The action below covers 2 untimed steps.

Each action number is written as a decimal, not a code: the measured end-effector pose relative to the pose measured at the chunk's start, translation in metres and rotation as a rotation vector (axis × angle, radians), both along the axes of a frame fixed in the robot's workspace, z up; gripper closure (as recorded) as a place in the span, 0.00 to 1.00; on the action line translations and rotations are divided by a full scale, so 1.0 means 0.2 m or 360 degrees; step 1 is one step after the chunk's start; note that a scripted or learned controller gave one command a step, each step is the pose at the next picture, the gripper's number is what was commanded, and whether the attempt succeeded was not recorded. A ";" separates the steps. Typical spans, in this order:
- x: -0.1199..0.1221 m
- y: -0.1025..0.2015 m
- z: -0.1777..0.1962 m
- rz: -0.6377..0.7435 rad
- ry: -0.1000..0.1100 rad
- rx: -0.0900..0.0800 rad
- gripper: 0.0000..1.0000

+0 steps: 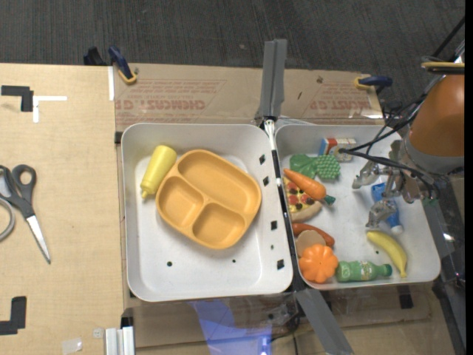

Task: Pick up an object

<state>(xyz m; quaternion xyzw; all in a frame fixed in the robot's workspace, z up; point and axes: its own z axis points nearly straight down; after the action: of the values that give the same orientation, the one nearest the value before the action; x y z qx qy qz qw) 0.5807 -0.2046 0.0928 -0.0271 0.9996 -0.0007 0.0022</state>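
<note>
The gripper [378,192] hangs over the right bin [421,272], fingers spread wide above what may be a blue object [389,219], just beside the banana [390,248].

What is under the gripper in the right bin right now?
A blue object lies directly beneath the gripper on the right bin floor, with the banana just nearer the front. The gripper's metal parts cover most of the blue object, so its shape and type cannot be made out.
</note>
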 end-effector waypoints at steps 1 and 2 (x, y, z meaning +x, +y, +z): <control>-0.29 -0.09 0.00 0.0028 0.0004 0.0001 0.00; -0.19 -0.08 0.00 0.0135 0.0000 0.0000 0.00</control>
<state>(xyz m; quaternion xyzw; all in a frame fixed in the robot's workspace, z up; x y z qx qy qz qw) 0.5421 -0.2215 0.0924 -0.0695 0.9976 -0.0007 0.0021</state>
